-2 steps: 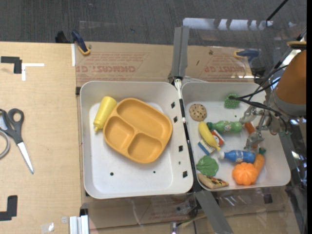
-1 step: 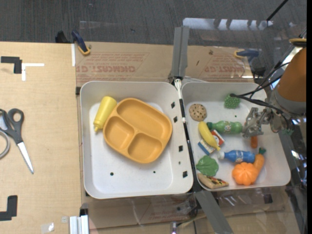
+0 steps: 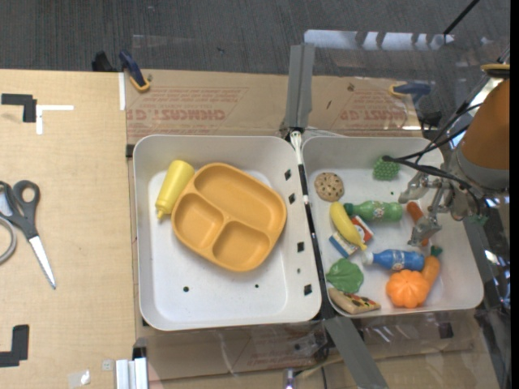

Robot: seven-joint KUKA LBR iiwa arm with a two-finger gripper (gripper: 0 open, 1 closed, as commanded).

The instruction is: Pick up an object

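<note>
My gripper (image 3: 423, 211) hangs over the right side of the right bin (image 3: 470, 241), fingers spread apart with nothing between them. Just left of it lies a green bottle (image 3: 378, 211); below it lies a white and blue bottle (image 3: 395, 259). A small orange-red piece (image 3: 414, 211) sits right by the fingers. Further down are an orange pumpkin-like toy (image 3: 406, 288) and a carrot (image 3: 431, 269). A banana (image 3: 345, 224), a cookie (image 3: 328, 186), a green spiky ball (image 3: 386, 169), a green leaf (image 3: 346, 275) and a sandwich slice (image 3: 353, 301) fill the bin's left half.
The left bin (image 3: 162, 298) holds a yellow divided plate (image 3: 228, 215) and a yellow mustard bottle (image 3: 173, 187). Scissors (image 3: 29, 225) lie on the bench at far left. A metal divider (image 3: 302, 209) separates the bins. Cables (image 3: 438, 136) run near the arm.
</note>
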